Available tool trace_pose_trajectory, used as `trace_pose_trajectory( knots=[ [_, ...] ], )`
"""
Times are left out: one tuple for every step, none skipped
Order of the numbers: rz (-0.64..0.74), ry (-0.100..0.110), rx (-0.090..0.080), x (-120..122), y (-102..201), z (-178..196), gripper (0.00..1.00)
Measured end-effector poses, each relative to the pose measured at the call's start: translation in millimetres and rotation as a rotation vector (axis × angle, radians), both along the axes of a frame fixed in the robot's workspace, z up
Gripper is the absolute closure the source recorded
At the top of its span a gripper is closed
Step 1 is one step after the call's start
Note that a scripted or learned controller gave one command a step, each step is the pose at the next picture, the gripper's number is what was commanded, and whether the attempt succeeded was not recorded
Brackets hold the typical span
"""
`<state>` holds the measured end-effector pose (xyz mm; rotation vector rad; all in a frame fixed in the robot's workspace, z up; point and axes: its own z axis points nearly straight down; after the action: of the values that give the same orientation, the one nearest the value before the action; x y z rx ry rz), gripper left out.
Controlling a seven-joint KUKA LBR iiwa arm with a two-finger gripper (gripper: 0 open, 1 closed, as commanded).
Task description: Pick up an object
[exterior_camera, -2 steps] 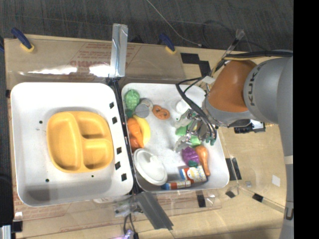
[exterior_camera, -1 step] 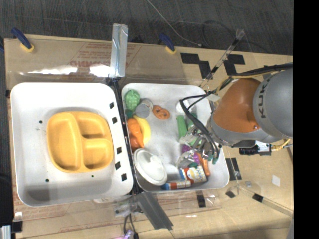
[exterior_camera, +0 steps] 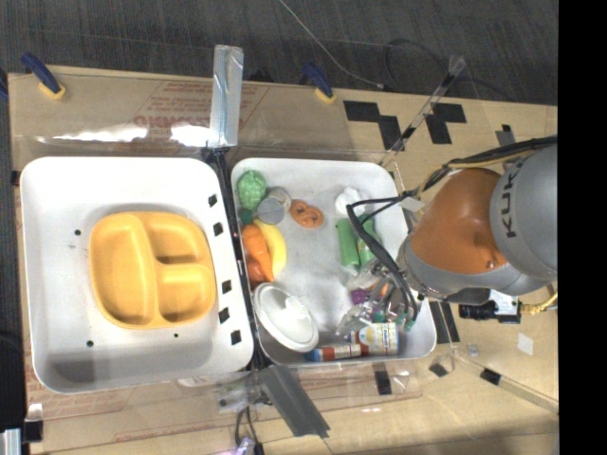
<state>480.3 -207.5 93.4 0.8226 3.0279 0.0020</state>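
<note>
Arm point(exterior_camera: 474, 230) over right bin point(exterior_camera: 313, 173), lower right of frame. Gripper point(exterior_camera: 379, 292) down among clutter beside green bottle point(exterior_camera: 347, 240); grip state: cannot tell. Yellow tray point(exterior_camera: 152, 265) in left bin point(exterior_camera: 57, 188).

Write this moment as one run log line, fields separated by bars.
arm: over right bin | gripper: low among clutter, grasp unconfirmed | left bin: yellow divided tray

The counter point(exterior_camera: 285, 112) is brown cardboard-like board w/ clear tape strips across its far side. Two shallow white bins sit directly on it, side by side, touching along the middle: left bin point(exterior_camera: 47, 254) and right bin point(exterior_camera: 313, 173). Blue clamps point(exterior_camera: 43, 76) grip the far edge, another point(exterior_camera: 318, 81) near centre. Black square markers point(exterior_camera: 379, 119) lie on the surface far-right of the right bin.
</note>
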Motion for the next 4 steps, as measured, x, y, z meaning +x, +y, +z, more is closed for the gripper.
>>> trace_pose_trajectory(
  knots=[
    [-0.069,0.000,-0.001,78.8,-1.9,24.6,0.00],
    [-0.205,0.001,0.000,11.2,-1.1,-0.6,0.00],
    [-0.205,0.001,0.000,11.6,-0.9,-0.3,0.00],
    [-0.195,-0.004,0.000,14.4,0.1,10.9,1.00]
  ],
)
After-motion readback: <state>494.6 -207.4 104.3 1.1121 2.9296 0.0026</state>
